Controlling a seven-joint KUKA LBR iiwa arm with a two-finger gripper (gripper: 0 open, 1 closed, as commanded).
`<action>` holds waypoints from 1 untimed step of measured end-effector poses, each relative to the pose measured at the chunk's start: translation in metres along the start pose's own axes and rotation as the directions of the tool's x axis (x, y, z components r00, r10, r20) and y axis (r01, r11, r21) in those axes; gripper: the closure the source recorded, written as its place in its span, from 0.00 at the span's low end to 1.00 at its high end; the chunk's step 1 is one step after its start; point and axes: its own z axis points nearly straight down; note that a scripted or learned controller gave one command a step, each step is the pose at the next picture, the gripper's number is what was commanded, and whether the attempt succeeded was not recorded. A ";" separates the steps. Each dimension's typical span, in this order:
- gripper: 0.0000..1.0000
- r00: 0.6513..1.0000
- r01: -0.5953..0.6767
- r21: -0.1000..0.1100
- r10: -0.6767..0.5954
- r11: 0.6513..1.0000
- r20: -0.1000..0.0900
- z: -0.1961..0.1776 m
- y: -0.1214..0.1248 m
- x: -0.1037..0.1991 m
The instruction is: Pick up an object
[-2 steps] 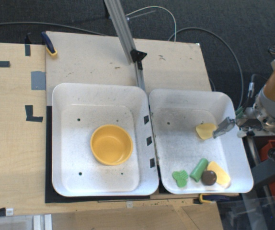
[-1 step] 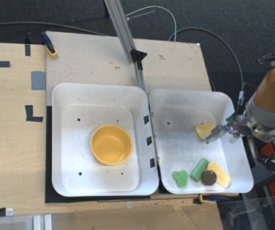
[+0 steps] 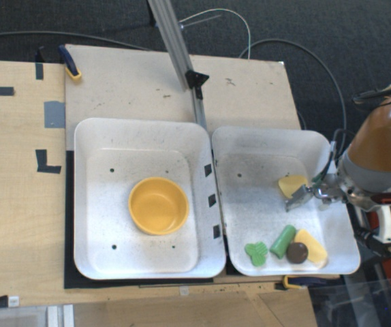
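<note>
1. The grey arm [image 3: 372,148] with its orange band reached in from the right, over the right-hand white bin [image 3: 263,145].
2. Its gripper [image 3: 296,197] sat low in that bin, with the fingers [image 3: 295,201] pointing left toward the bin's middle.
3. Whether the fingers were clenched or released could not be told, nor whether they grasped anything.
4. A pale yellow piece [image 3: 291,184] lay just beside the fingertips, touching or nearly touching them.
5. Near the front wall of the same bin lay a small green toy [image 3: 256,253], a green cylinder [image 3: 283,242], a brown round piece [image 3: 297,252] and a yellow object [image 3: 313,246], close together.
6. The left-hand white bin [image 3: 100,148] held a yellow bowl [image 3: 158,205], upright, near its centre.
7. Both bins rested side by side on the counter [image 3: 134,84].
</note>
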 end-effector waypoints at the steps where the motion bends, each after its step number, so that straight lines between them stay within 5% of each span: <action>1: 1.00 1.000 0.002 -0.003 -0.002 1.000 0.001 -0.013 0.001 0.000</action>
